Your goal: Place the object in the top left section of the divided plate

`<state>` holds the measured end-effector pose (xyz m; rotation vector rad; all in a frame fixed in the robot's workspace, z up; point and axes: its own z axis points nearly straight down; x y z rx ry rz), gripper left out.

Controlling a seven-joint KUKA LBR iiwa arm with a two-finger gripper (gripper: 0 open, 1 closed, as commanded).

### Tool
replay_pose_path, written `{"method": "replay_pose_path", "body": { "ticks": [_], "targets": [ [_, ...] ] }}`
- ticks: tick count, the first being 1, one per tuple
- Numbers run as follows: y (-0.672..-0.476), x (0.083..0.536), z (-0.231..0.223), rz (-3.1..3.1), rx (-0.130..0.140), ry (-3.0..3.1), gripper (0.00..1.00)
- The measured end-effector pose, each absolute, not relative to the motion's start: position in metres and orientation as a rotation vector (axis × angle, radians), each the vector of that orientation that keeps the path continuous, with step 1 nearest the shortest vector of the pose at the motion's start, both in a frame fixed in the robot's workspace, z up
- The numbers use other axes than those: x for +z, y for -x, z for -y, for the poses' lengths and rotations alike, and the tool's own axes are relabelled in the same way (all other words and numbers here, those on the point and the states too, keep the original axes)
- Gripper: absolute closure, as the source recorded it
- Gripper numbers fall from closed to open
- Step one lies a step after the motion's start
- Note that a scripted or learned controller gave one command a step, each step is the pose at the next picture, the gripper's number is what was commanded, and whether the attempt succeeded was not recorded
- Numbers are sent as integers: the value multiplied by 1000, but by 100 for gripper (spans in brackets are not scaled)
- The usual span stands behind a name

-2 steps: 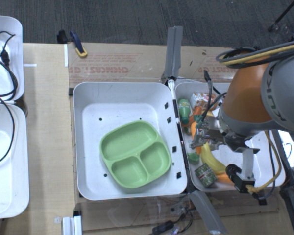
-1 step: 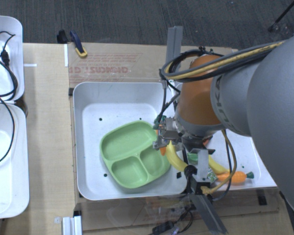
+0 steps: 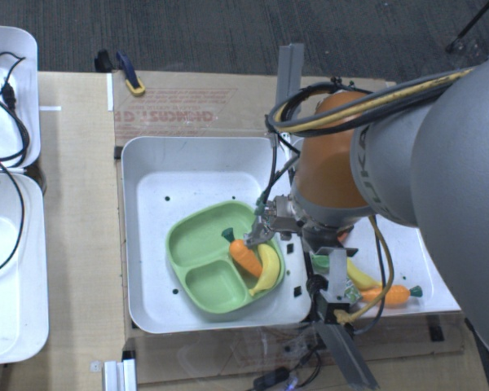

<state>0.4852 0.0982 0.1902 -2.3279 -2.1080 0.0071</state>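
The camera view looks down at a slant on a wooden tabletop (image 3: pixel 81 218) that carries white bins. In the middle stands one white bin (image 3: pixel 147 218), and inside it lies a green divided plate (image 3: pixel 197 255), turned a little so that its sections sit at an angle. The plate has one large section towards the upper left and smaller sections below and at the right.

On the right part of the plate lie two toy foods – an orange carrot (image 3: pixel 246 257) with a green top, and a yellow banana (image 3: pixel 268 269) just beside it, touching it. The carrot lies across the ridge between the sections, its green end pointing to the large upper section. The banana curves along the right rim of the plate.

The grey arm (image 3: pixel 424 153) with its orange band (image 3: pixel 330 173) reaches in from the right and covers much of the bin's right side. The end effector (image 3: pixel 265 226) is low over the plate's right edge, just above the carrot and the banana. Its tips are too small and too dark here, so I cannot tell if they are apart or together, or if they touch the carrot.

To the right, beneath the arm, lie a second carrot (image 3: pixel 391 296) and a second banana (image 3: pixel 360 277), close together. Black cables (image 3: pixel 4 129) lie in another white bin (image 3: pixel 8 88) at the left edge. A piece of brown cardboard (image 3: pixel 179 108) lies behind the middle bin, with a small blue and yellow clamp (image 3: pixel 129 73) near its corner.
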Motion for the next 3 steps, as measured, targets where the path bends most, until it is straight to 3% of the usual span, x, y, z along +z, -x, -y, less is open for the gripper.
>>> {"method": "replay_pose_path", "body": {
  "ticks": [1,2,3],
  "targets": [
    [-486,198,-97,2109,13,2327,100],
    [-486,198,-97,2108,14,2327,0],
    [-486,206,-96,2109,20,2326,100]
  ]
}}
